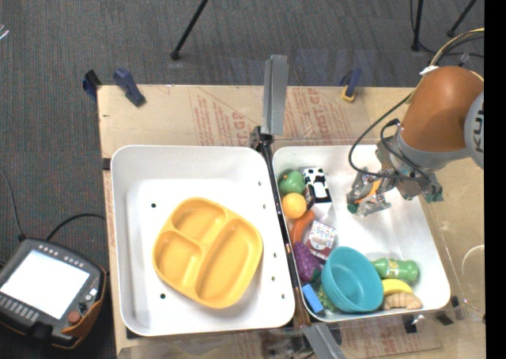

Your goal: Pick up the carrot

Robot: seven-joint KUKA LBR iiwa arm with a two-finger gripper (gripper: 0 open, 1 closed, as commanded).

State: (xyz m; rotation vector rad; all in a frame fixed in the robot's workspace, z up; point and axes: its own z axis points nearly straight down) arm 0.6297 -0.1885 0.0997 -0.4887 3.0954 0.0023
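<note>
The carrot is an orange piece lying in the right bin along its left wall, between a yellow round fruit and a white packet. Only part of it shows among the neighbouring items. My gripper hangs over the bare middle of the right bin, some way right of the carrot and apart from it. A small orange speck shows at the gripper's lower left, and I cannot make out what it is.
The right bin also holds a green fruit, a black-and-white toy car, purple grapes, a teal bowl, a green bottle and a banana. A yellow divided plate lies in the left bin.
</note>
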